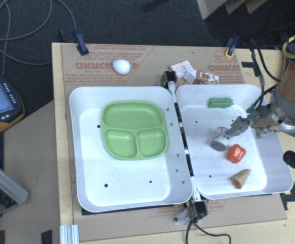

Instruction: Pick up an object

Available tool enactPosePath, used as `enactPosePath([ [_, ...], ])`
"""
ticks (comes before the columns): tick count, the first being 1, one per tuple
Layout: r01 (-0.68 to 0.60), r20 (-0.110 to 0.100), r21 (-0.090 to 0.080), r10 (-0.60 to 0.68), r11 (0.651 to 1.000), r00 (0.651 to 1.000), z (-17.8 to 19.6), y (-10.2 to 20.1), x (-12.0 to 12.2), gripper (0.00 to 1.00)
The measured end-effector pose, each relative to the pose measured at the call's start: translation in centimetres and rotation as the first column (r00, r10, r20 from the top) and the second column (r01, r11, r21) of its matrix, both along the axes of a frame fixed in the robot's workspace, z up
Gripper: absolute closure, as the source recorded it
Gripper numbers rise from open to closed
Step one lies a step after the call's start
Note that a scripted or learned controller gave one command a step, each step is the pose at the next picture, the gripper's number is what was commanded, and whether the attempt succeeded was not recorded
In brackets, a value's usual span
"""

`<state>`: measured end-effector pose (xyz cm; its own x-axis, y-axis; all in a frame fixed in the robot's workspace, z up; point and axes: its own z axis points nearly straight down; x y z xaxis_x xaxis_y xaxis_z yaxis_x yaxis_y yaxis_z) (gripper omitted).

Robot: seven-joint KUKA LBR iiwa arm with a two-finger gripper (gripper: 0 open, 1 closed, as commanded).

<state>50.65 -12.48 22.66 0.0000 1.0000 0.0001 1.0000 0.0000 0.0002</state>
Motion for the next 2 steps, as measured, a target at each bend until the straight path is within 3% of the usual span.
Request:
enactPosePath([
  [1, 0.0, -0.001, 0.0, 0.0, 1.0, 1.0, -13.8, 2.1, 0.8, 0.0],
  [2, 0.0, 0.001, 0.0, 0.0, 1.0, 1.0, -14.2, -0.1, 7.3, 0.0],
])
